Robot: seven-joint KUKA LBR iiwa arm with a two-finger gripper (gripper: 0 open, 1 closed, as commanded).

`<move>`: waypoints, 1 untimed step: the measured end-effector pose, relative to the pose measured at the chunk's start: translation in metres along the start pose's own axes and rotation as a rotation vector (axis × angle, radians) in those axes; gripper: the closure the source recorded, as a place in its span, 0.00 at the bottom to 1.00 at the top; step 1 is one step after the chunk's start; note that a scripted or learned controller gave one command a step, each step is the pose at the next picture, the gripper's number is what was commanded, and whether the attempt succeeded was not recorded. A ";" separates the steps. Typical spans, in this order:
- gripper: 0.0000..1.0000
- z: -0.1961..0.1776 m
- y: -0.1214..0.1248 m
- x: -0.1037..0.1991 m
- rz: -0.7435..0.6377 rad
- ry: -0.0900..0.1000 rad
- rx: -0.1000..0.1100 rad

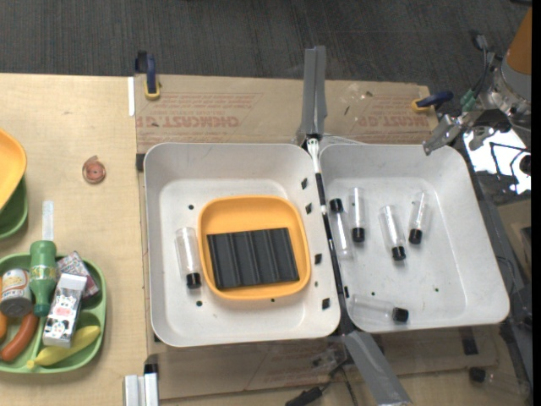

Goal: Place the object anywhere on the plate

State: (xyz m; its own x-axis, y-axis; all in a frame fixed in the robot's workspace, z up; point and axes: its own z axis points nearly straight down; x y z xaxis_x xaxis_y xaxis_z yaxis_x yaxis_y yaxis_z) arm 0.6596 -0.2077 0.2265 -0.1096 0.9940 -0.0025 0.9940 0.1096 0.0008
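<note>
Your task's things are the clear plastic tubes with black caps. One tube (pixel 187 257) lies in the left white bin (pixel 161 311), just beside the left edge of the orange square plate (pixel 221 212), cap toward you, and not on the plate. The plate sits near the middle of that bin and carries a dark ribbed rectangular insert (pixel 253 257).

In the right white bin (pixel 482 303) you'll see five more such tubes: one (pixel 337 223) along the left wall, three near the middle (pixel 357 215), (pixel 392 232), (pixel 418 219), and one (pixel 380 309) lying crosswise near the front edge.

The arm's gripper (pixel 461 125) hangs above the far right corner of the right bin, well apart from every tube. You cannot tell from this view whether its jaws are spread or pressed together.

On the wooden counter (pixel 93 117) to the left you have a green plate of toy food (pixel 49 313), a small pink disc (pixel 94 171) and a yellow dish (pixel 8 172) at the edge.
</note>
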 end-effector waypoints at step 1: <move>0.00 -0.009 -0.002 -0.015 -0.247 -0.001 -0.001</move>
State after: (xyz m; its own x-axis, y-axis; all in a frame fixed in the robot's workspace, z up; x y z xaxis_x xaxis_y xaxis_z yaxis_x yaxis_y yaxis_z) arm 0.6593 -0.2224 0.2355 -0.3497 0.9369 -0.0033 0.9369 0.3497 0.0010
